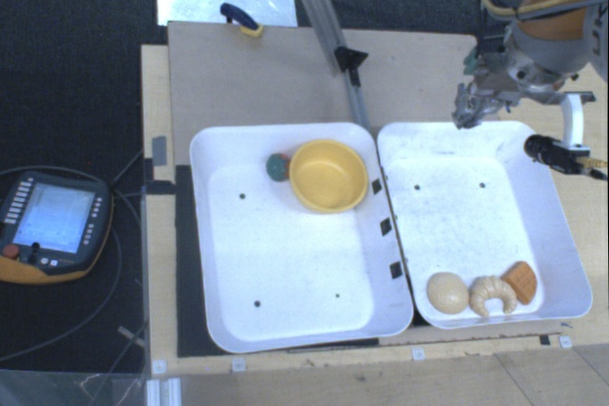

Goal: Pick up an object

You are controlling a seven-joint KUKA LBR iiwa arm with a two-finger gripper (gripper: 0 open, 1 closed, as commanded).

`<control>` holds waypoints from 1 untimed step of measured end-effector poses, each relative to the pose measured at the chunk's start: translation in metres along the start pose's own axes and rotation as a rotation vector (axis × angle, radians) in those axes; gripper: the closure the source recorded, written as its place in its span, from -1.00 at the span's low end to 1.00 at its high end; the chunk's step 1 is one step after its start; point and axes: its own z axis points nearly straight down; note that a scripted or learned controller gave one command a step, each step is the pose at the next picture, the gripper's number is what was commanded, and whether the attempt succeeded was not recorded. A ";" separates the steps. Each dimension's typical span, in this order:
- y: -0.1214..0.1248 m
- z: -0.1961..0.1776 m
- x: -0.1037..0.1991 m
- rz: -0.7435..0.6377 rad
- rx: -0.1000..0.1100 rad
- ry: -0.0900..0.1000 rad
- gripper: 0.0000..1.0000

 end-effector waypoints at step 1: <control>-0.033 0.003 0.049 -0.001 0.000 0.001 1.00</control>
